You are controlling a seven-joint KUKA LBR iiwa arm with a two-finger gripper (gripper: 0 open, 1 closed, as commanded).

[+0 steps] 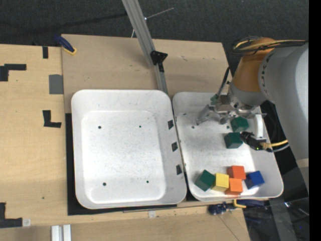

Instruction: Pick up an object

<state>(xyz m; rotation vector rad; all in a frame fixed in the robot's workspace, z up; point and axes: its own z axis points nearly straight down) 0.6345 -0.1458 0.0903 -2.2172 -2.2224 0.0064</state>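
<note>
My gripper (pixel 216 113) hangs over the upper part of the right bin (pixel 200 149), below the arm's orange band. A dark green block (pixel 239 123) lies right beside it on its right, partly covered by the wrist. A second dark green block (pixel 233 140) sits just below that. At the bin's near edge is a cluster: a green block (pixel 205 179), a yellow block (pixel 221 181), two orange blocks (pixel 236 172) (pixel 234 186) and a blue block (pixel 255 178). Nothing shows held in the gripper.
The left bin (pixel 80 134) stands beside the right one, with black clips on the shared edge. A slanted metal pole (pixel 143 29) rises behind the bins. Cables (pixel 263 145) run along the right bin's right rim.
</note>
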